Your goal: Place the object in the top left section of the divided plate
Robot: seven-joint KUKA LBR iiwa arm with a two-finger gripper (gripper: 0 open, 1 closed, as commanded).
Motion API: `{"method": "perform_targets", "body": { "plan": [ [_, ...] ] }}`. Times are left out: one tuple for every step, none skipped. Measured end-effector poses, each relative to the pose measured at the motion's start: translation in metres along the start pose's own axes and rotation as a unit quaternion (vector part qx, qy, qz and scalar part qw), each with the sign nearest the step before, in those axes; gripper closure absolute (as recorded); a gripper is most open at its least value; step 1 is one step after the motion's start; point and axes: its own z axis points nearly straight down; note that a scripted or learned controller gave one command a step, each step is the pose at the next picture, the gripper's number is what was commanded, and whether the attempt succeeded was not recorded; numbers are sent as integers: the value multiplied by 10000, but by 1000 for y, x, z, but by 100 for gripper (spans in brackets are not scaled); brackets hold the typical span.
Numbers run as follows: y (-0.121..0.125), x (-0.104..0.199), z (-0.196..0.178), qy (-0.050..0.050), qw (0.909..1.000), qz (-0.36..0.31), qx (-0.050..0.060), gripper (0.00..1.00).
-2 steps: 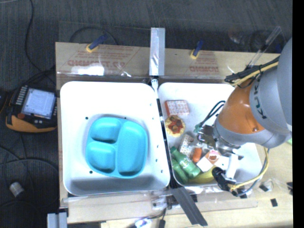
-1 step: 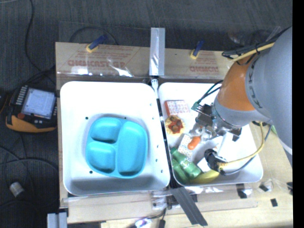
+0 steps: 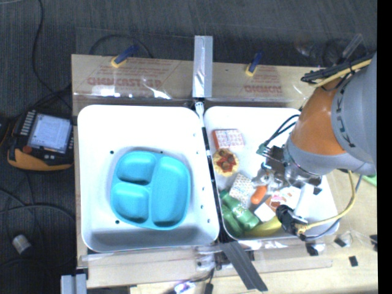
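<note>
Seemingly tool [image 3: 267, 187] right over orange object [image 3: 259, 194], right bin [image 3: 257, 116]

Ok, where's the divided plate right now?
The blue divided plate sits in the middle of the left bin, across the divider from the right bin where the arm works.

Divided plate [image 3: 151, 187] sits in the left bin [image 3: 98, 127]; cluttered toys [image 3: 240, 196] fill the right bin [image 3: 263, 116] beside it.
</note>
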Motion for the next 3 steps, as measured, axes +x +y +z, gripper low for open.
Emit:
{"method": "perform_targets", "body": {
  "plan": [
    [28,-62,48,12,9920,-1263,-25,100],
    [17,-37,87,16,9980,-629,-10,100],
    [12,-24,92,5,9991,416,-81,100]
  ]
}}
